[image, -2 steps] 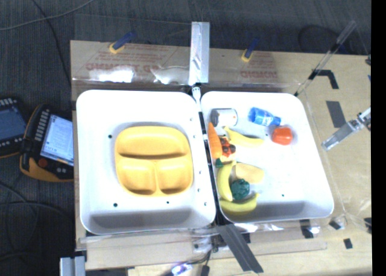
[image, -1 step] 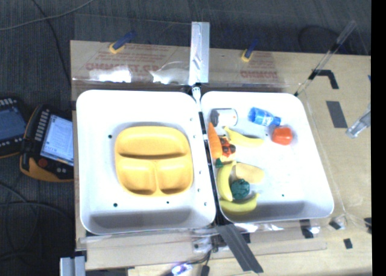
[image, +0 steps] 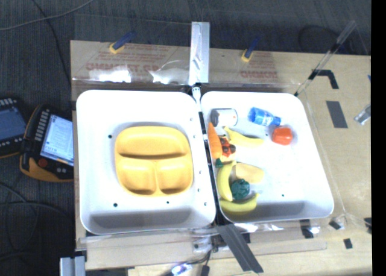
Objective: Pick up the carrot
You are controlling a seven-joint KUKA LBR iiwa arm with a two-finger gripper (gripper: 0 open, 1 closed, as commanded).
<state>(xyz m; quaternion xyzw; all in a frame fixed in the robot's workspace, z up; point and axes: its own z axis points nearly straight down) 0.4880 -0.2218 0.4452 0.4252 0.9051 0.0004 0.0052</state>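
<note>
The carrot (image: 213, 141) is a slim orange stick with a green end. It lies along the left wall of the right bin (image: 301, 196), pointing from far to near. A small red and black item (image: 227, 146) touches its right side, and a banana (image: 246, 139) lies just beyond that.
The left bin (image: 96, 208) holds a yellow divided plate (image: 154, 159). In the right bin lie a grey can (image: 224, 116), a blue bottle (image: 264, 117), a red tomato (image: 282, 135), a second banana (image: 229, 196) with a dark green item (image: 241, 189) on it, and a pale yellow wedge (image: 250, 174).
</note>
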